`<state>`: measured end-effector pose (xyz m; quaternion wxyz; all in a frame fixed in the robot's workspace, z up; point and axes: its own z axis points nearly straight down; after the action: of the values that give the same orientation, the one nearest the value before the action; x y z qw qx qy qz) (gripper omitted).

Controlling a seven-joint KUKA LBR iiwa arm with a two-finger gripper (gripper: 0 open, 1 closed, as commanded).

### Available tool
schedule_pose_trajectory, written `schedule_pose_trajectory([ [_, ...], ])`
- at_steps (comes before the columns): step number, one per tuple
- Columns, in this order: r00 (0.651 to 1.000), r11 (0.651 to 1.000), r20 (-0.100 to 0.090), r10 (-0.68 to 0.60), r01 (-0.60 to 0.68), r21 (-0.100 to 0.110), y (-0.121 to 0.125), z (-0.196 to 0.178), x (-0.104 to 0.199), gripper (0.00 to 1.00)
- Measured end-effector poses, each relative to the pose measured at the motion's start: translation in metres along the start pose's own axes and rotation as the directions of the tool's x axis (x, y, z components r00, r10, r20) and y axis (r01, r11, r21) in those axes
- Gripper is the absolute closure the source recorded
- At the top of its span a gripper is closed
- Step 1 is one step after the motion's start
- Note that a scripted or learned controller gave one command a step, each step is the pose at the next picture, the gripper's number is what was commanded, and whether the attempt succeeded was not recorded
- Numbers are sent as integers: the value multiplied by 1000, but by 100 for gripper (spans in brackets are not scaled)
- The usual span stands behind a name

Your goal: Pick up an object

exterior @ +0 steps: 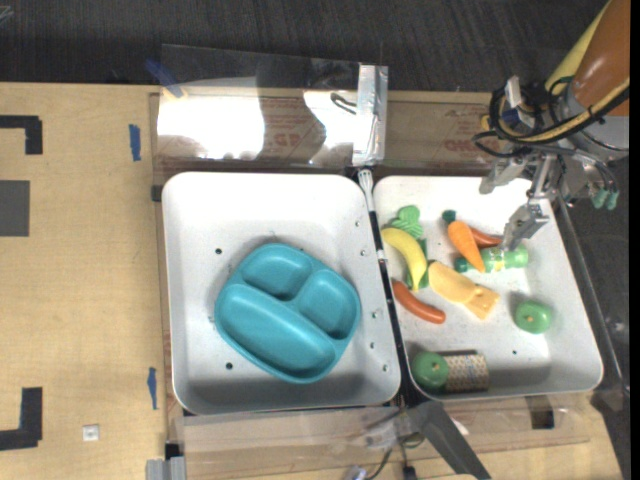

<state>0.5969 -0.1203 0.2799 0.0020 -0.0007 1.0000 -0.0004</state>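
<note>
The right bin [575, 353] holds several toy foods: an orange carrot [461, 240], a yellow banana [408, 254], a red sausage [418, 303], a yellow-orange wedge [463, 289], a light green piece [507, 259] and two green apples [533, 315] [431, 369]. My gripper [513, 202] hangs over the bin's far right part, just above and right of the carrot. Its fingers stand open, with nothing between them. The lower fingertip [524, 228] is close above the light green piece.
A teal divided plate [288, 310] lies in the left bin [190, 218]. A brownish ridged block [466, 369] sits beside the near apple. A green leafy toy [407, 216] lies at the banana's far end. Clear plastic sheeting [270, 108] stands behind the bins.
</note>
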Motion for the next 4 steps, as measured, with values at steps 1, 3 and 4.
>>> schedule_pose_trajectory([
  [1,987,987,4,-159,159,0,-48,180,-10,0],
  [3,999,1000,21,31,-31,2,-26,180,-38,100],
  [4,999,1000,19,31,-31,2,-26,180,-37,0],
])
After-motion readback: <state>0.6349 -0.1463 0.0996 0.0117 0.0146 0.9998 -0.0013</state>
